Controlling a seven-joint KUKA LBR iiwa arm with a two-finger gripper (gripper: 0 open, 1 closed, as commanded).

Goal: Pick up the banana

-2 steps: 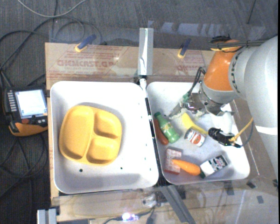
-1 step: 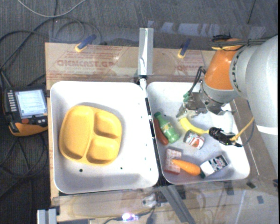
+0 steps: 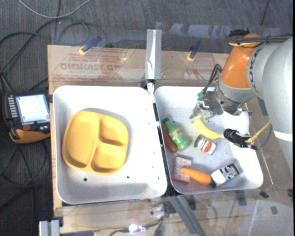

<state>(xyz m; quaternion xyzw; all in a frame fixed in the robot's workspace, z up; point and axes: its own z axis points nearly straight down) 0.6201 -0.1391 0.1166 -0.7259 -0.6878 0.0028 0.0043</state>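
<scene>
Gripper (image 3: pixel 202 113): finger state cannot be told; banana (image 3: pixel 205 130) just below, partly hidden; bin (image 3: pixel 255 178) wall well apart.

Table (image 3: pixel 108 65): brown top, faint red print, clear sheet over back part. Two white bins directly on it, side by side, touching at middle: left bin (image 3: pixel 64 181), right bin (image 3: pixel 253 178). Grey upright post (image 3: pixel 153 53) at back between bins. Two blue-yellow clips (image 3: pixel 90 44) (image 3: pixel 193 51) on back part.
</scene>
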